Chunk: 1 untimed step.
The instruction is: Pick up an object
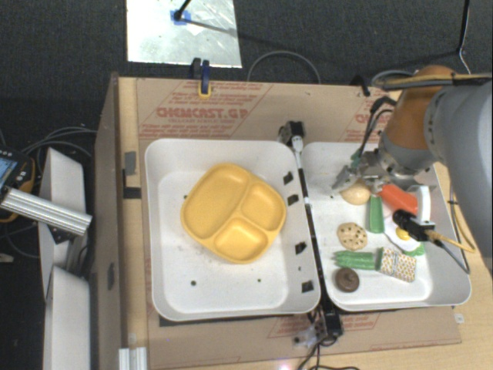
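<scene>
My grey two-finger end effector [353, 177] sits low in the right white plastic bin [451, 287], fingers spread wide and holding nothing. A pale tan rounded food piece [356, 195] lies just beside them among other toy foods. The pick looks not yet done; closing and lifting remain.

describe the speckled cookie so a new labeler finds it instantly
Look in the right bin, the one crowded with toy food. Near its left-centre lies the cookie, a flat tan disc. Dark speckles set it apart from the plain dark brown disc below it.
</scene>
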Available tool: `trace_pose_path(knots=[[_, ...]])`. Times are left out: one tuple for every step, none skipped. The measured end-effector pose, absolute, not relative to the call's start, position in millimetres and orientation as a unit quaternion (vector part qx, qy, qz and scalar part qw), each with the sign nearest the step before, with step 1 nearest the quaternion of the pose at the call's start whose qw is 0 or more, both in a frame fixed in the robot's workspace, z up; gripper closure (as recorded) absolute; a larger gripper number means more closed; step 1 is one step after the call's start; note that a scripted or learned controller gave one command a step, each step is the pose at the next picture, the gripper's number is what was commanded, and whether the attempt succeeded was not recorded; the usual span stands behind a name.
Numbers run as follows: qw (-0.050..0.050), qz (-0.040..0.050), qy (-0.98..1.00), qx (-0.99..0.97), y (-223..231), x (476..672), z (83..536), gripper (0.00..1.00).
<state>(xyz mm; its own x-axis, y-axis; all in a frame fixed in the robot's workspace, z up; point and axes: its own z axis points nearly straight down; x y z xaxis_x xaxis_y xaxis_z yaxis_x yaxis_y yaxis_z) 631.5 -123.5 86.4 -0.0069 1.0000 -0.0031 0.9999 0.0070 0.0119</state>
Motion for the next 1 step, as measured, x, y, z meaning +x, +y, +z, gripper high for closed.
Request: trace_pose_path(knots=[[0.0,-0.0007,0.71,0.705,-124.5,627.2,96.6,1.0]])
